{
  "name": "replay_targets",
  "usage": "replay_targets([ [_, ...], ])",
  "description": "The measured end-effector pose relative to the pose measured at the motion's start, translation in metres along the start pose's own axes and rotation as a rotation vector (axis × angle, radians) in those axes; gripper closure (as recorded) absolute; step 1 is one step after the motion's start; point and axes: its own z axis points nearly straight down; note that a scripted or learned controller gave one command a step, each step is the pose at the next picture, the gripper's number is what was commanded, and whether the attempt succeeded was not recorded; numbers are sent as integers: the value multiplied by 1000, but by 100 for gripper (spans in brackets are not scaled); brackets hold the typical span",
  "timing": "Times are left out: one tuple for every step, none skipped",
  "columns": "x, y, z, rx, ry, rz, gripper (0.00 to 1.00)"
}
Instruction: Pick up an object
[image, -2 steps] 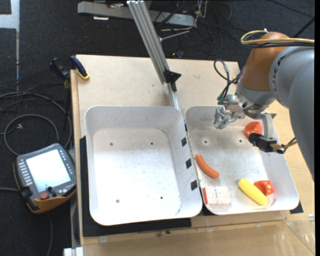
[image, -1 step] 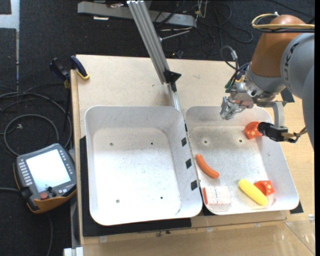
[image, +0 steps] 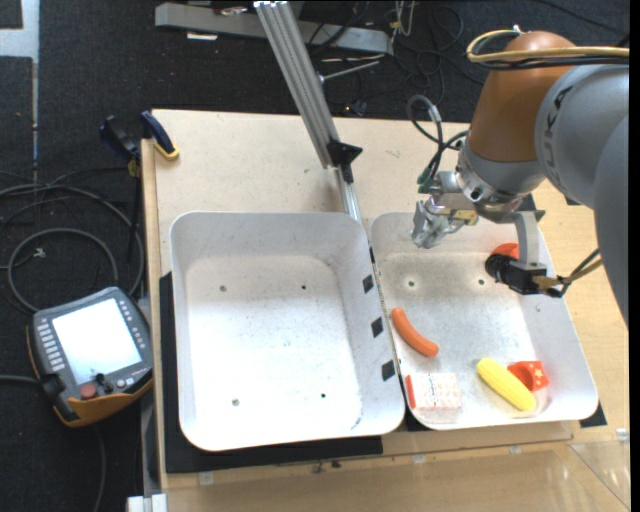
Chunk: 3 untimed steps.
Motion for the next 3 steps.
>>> replay_targets([
  [55, -30, -4, 2, 0, 0, 100],
  [95, -54, -6, 3, -1, 1, 100],
  [154, -65, -16, 0, 0, -2, 100],
])
